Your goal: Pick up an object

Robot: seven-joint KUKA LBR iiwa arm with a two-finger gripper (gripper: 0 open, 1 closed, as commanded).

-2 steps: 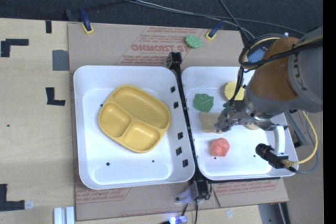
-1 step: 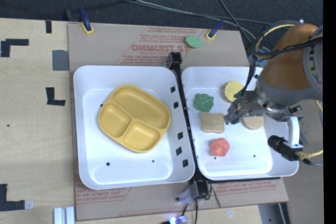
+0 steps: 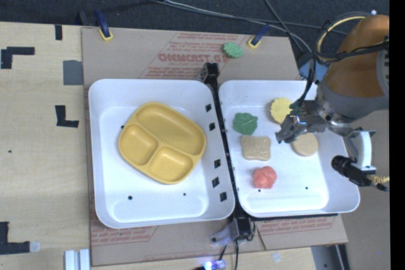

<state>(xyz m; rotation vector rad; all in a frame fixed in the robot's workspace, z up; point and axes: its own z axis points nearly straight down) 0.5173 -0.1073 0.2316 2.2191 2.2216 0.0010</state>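
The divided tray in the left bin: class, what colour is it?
Yellow. The divided tray shows plainly in the camera view.

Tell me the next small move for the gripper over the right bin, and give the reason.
Probably a short drop straight down, then close. The gripper sits low in the right bin, between the yellow piece and the pale round piece, with nothing seen between its fingers. The round piece lies right beside it, so a slight shift toward it before closing looks like the likeliest pick.
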